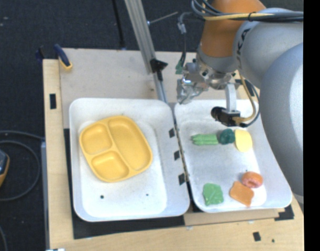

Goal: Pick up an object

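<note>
My gripper [187, 93] hangs over the far left corner of the right bin [272, 166], close to the divider between the bins. In that bin lie a green elongated toy [204, 139], a dark green round piece [226, 136] and a pale yellow piece [243, 140] in a row across the middle. Near the front edge sit a green lump [212, 193], an orange block [241, 193] and a reddish-orange piece [251, 179]. The gripper is well behind all of them and touches none.
The left bin [81, 192] holds a yellow divided plate [115, 148]. A slanted metal post [144, 41] rises behind the bins. The big grey arm [275, 51] covers the right bin's far right side.
</note>
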Tool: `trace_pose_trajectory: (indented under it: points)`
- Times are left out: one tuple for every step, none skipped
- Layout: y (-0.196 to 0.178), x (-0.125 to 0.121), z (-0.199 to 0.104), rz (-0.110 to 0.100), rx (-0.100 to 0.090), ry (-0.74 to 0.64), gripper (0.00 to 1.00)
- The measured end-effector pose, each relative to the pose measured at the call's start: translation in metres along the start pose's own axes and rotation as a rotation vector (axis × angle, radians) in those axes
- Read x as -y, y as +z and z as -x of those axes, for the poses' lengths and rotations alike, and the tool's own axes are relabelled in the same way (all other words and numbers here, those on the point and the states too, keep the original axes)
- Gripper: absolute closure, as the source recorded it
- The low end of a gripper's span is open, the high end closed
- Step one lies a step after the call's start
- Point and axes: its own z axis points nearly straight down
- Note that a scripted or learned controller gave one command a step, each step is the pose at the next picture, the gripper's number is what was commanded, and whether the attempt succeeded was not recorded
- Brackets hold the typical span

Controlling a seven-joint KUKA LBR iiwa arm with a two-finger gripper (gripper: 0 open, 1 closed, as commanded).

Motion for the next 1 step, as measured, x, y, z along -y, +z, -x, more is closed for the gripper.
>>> trace_pose_trajectory:
  points:
    - [-0.0061, 0.0128, -0.0533, -0.003, -0.001, -0.001, 1.0]
